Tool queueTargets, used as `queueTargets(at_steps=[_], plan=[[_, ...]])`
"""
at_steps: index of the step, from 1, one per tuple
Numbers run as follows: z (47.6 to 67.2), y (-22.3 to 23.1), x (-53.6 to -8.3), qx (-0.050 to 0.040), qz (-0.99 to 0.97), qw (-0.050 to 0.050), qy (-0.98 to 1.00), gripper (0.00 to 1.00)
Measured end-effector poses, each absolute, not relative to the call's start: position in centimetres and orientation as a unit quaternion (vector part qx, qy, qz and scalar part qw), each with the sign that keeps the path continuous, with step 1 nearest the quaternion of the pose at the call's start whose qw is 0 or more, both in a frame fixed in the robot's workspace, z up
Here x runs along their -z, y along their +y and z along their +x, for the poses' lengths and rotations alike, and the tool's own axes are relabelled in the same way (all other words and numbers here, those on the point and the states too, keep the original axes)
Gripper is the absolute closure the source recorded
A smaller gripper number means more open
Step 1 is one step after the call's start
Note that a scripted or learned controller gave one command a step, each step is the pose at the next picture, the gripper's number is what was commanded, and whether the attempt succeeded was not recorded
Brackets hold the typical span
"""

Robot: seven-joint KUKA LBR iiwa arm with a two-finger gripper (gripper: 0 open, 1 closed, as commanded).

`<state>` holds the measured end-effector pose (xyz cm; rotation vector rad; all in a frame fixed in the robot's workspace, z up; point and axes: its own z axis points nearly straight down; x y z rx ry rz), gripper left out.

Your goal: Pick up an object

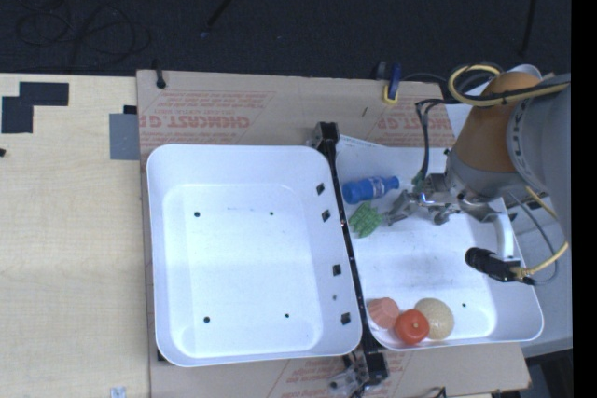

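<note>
My gripper [399, 208] hangs low over the upper middle of the right bin [424, 267], below the orange wrist band. It is open, with nothing between its fingers. Its tips point left toward a green crumpled object [365, 220], a short gap away. A blue bottle [370, 189] lies on its side just above the green object, near the bin's left wall. At the bin's front edge sit a red round object [411, 325], a tan ball [435, 317] and a pale orange piece [382, 310], touching one another.
The left bin [242, 247] stands beside the right one, with a black divider clip strip [338, 228] between them. A black cable end [490, 264] hangs over the right bin's right side. Cardboard lies under both bins.
</note>
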<state>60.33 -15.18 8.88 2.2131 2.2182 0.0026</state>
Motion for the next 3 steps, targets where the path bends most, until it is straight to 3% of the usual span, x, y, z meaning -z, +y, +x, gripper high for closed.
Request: queueTargets(at_steps=[1,2,3], plan=[[63.9,-21.2,-8.8,0.0002,0.707,0.002,0.707,0.0],[63.7,-21.0,-9.9,0.0008,0.706,0.0,0.708,1.0],[64.6,-13.4,-14.9,-0.0017,0.705,0.0,0.709,1.0]])
